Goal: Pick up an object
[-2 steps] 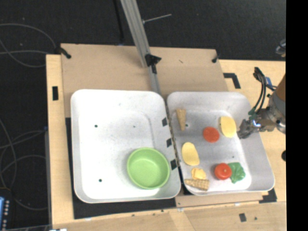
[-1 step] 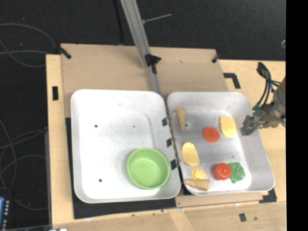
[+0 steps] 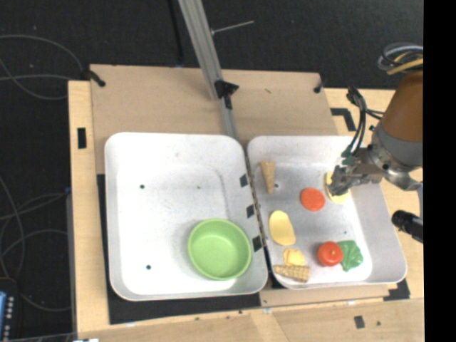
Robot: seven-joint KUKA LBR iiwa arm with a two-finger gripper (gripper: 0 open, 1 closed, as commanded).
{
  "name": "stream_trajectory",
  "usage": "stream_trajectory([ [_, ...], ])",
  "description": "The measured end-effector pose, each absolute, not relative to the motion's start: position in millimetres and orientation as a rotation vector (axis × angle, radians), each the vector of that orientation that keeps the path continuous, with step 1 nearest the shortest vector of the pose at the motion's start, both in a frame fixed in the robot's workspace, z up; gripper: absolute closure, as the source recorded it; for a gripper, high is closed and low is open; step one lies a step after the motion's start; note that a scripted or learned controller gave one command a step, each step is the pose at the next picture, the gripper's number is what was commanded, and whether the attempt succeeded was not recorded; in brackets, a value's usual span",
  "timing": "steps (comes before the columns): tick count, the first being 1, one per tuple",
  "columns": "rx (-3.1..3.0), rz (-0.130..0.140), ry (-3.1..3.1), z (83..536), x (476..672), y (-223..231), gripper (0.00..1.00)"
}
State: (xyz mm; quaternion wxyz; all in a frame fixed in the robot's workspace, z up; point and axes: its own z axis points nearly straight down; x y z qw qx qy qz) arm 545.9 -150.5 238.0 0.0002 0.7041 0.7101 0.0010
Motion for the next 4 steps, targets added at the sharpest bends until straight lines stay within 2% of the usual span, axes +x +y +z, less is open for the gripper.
stream_trajectory([
  [2, 2.212, 0.003, 2.230, 246, 572.4, -50, 1.00],
  [4, 2.214, 0.001, 2.232, 252, 562.4, 57, 1.00],
])
